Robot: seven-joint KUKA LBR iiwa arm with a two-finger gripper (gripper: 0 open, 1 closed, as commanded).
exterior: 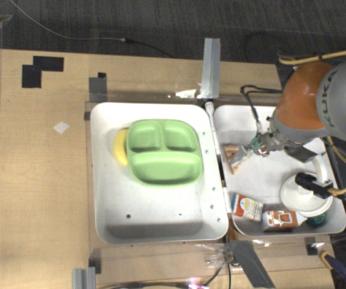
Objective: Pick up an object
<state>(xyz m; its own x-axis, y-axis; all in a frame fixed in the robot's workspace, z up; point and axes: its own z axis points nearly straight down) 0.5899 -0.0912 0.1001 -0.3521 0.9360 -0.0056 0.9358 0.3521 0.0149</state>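
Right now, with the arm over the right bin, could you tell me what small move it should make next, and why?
Probably a short descent onto the crumpled wrapper. The gripper sits just to its right in the right bin, nearer to it than to the small cartons along the front edge, and nothing shows in its grasp.

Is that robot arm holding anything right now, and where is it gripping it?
It cannot be told: the gripper hangs over the right bin, too small to make out.

A grey metal post (211, 68) stands behind the bins; black tape patches (42, 70) mark the wooden bench (34, 179).
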